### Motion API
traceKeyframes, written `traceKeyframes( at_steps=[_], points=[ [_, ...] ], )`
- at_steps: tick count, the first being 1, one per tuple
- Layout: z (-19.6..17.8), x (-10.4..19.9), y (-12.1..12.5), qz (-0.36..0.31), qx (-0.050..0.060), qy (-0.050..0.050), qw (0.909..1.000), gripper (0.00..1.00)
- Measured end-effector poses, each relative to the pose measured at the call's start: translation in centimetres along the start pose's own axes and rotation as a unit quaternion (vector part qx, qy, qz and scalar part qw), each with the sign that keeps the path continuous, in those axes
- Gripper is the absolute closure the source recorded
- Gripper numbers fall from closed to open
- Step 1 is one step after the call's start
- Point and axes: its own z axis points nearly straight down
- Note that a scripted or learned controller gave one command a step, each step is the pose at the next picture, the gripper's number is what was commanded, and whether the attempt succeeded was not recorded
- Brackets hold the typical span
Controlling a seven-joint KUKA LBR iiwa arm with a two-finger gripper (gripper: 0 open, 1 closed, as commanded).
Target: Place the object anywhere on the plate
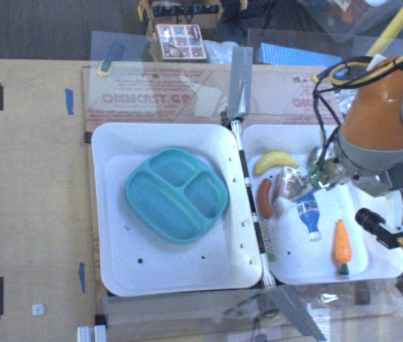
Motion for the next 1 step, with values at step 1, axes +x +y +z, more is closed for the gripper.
traceKeyframes(
  at_steps=[1],
  points=[
    [0.02, 6.29, 5.9, 0.007, 0.0, 0.0, 1.0, 1.0]
  ],
)
